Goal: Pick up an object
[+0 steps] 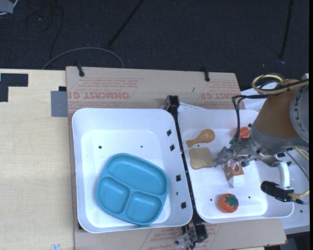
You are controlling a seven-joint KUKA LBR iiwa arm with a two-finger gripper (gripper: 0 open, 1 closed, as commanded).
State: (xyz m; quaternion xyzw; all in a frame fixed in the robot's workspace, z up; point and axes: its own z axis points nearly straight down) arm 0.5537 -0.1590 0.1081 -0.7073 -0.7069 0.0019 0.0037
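**Claw low in the right bin, grasp unconfirmed**

The arm (pixel 281 119) reaches in from three o'clock and its claw (pixel 230 158) sits low over the middle of the right bin (pixel 208 212). Just at its six o'clock side lies a small red-and-white carton (pixel 235 172), touching or nearly touching the metal parts. This looks like the grasping step, with the carton the likeliest target.

Other candidates lie near: a tan flat piece (pixel 200 158) at the claw's nine o'clock, a tan drumstick-like toy (pixel 202 137) at ten o'clock, a tomato-like red toy (pixel 228 202) at six o'clock, and a small red thing (pixel 243 132) at one o'clock. The left bin (pixel 83 139) holds a blue divided tray (pixel 131 187).

Next, the move would call for a firm closure on one item, then a straight lift.

How wide the claw stands, and whether it has hold of anything, I cannot tell: the wrist hides it, and the parts blur into clutter.
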